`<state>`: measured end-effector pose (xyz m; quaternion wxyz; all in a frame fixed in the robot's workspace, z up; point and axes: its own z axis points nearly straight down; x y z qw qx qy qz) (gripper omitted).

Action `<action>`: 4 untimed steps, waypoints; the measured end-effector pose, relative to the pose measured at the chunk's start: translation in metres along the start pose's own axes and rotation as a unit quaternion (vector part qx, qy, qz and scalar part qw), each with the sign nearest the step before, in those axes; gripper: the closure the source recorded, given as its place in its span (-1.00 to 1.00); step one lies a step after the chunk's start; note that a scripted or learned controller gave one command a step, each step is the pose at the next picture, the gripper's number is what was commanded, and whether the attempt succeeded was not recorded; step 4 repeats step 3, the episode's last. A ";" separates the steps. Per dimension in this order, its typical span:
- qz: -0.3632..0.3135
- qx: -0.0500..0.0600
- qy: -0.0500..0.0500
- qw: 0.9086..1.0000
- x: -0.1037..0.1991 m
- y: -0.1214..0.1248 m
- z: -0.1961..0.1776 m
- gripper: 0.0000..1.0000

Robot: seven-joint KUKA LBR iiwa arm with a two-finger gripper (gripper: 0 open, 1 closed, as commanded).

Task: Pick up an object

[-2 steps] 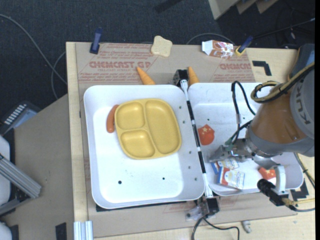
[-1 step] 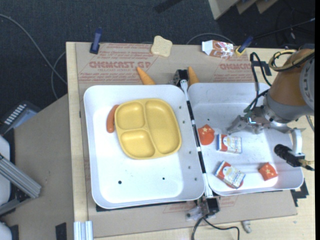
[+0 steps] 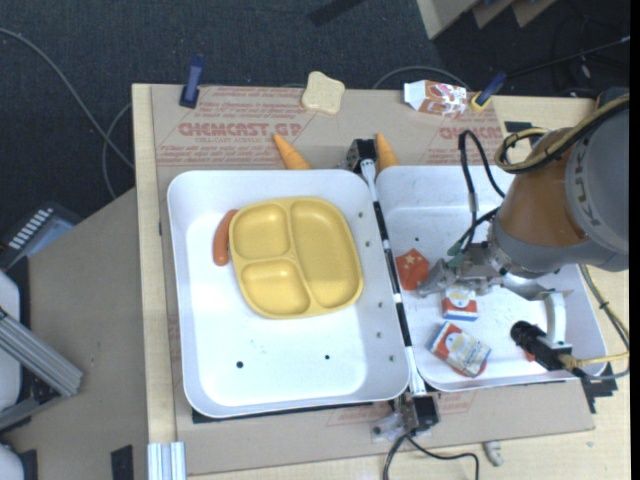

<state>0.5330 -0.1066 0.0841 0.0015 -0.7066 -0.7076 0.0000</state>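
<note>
Carton (image 3: 459,305), small and red-and-white, lying in the right bin (image 3: 430,193) directly beneath the lowered gripper (image 3: 462,273), whose grip cannot be told; nothing is seen lifted, so the pick looks unfinished, with a second carton (image 3: 459,349) nearby.

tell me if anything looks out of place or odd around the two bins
Several things lie outside the bins: a bread slice and a crumpled carton on the board behind them, plus two carrots wedged against the back rims. In the left bin, a hot dog is half tucked under the yellow divided plate.
</note>
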 end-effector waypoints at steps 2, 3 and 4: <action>0.001 -0.001 -0.001 1.000 -0.005 -0.019 -0.010 1.00; 0.000 -0.003 0.000 1.000 0.066 0.025 -0.101 1.00; 0.000 -0.003 0.000 1.000 0.066 0.025 -0.101 1.00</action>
